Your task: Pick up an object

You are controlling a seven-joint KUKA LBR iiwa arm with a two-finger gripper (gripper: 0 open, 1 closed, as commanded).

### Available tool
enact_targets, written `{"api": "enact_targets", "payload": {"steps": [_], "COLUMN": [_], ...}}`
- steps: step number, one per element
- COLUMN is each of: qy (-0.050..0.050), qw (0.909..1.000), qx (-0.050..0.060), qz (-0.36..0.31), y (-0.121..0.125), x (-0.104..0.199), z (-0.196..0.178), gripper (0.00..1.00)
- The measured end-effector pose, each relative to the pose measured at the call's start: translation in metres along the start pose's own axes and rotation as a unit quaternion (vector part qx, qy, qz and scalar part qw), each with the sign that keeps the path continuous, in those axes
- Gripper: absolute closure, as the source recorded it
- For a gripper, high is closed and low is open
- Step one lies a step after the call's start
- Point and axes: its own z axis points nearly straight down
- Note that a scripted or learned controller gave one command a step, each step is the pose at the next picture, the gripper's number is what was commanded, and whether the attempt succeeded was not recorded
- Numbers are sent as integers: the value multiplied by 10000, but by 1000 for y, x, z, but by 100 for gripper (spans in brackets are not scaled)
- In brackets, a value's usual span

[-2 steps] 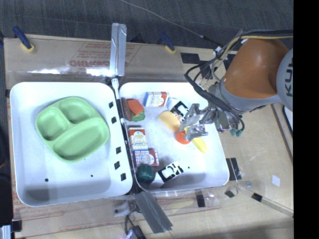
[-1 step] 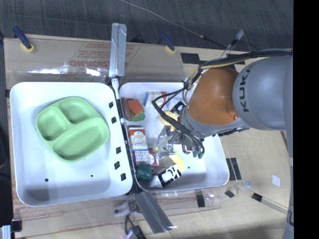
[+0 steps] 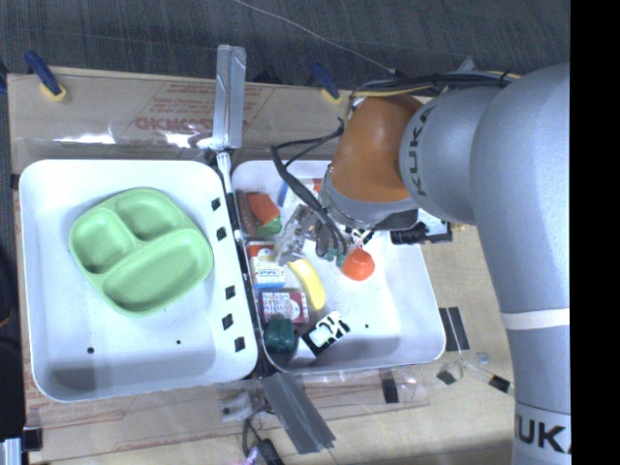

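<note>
Approach step, by the look of it: gripper [image 3: 312, 232] lowered into the right bin [image 3: 417, 308], poised among the clutter, nothing seen held between the fingers. Grasp state impossible to tell, the metal parts blurring together under the wrist.

Candidates all close by. Banana [image 3: 308, 281] just below the gripper, lying aslant. Small red-orange ball-like thing [image 3: 358, 265] just to the lower right, near the fingertips or touching; hard to say which. Red-and-green item [image 3: 263, 213] to the upper left, against the bin's left wall. Flat printed packets [image 3: 276, 294] to the lower left, stacked along that same wall. Dark green lump [image 3: 280, 334] and black-and-white piece [image 3: 326, 332] further below, near the bin's front edge. Green divided plate [image 3: 141, 248] well off to the left, alone in the left bin [image 3: 58, 356].

Next move, as a guess: settle on one target, probably the banana or the red-orange thing as nearest, centre over it, descend the last bit, close, then lift straight up. Crowding a risk: neighbours likely to be nudged or pinched along.

Arm reaching in from the right, orange band [image 3: 373, 153] above the wrist, grey link [image 3: 523, 163] bulking over the surface [image 3: 484, 250], wrist pointed down and leftward into the bin.
</note>
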Motion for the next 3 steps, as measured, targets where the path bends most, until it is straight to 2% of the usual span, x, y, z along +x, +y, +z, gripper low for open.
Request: {"api": "enact_targets", "payload": {"steps": [1,2,3], "qy": [-11,-12,-7], "qw": [10000,9957,9991], "qx": [-13,-31,-23], "qz": [-6,-923,-421], "y": [2,5,-5], "x": [0,-3,21], "z": [2,2,3], "gripper": [0,0,0]}}
